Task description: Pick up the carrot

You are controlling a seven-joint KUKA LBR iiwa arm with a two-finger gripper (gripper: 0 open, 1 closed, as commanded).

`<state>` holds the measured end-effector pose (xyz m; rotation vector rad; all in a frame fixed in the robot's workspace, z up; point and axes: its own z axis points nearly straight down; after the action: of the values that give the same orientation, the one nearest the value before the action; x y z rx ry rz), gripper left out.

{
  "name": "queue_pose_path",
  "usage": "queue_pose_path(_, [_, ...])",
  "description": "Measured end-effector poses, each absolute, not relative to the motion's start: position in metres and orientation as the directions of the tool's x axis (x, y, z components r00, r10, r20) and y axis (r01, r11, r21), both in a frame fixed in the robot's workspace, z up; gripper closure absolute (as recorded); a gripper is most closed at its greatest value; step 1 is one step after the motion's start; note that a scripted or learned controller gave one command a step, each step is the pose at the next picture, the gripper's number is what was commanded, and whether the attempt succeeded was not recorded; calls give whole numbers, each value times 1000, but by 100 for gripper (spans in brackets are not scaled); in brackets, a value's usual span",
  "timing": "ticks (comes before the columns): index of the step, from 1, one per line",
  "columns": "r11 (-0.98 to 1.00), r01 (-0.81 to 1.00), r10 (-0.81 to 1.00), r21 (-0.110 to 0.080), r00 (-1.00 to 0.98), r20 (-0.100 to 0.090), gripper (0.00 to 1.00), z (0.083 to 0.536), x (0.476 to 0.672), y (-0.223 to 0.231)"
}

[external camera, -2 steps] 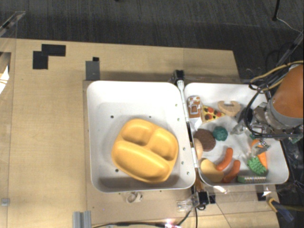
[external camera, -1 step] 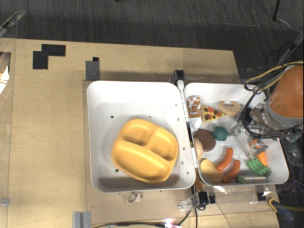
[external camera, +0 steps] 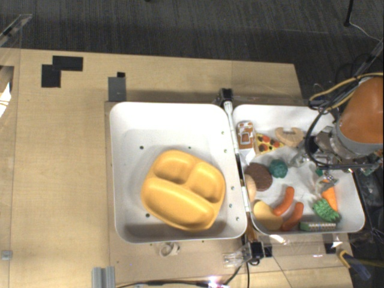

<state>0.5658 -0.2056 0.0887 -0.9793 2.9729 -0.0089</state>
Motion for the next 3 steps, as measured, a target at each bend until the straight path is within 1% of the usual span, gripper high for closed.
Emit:
queue_pose_path(1, [738, -674, -674, -9, -738, -7, 0, 132, 522, -206])
queue_pose_path(2, [535, -845, -845, -4, -535, -12, 0, 88, 558, -200])
queue_pose_path(3, [125, -992, -992, -4, -125, -19, 0, 89, 553, -193])
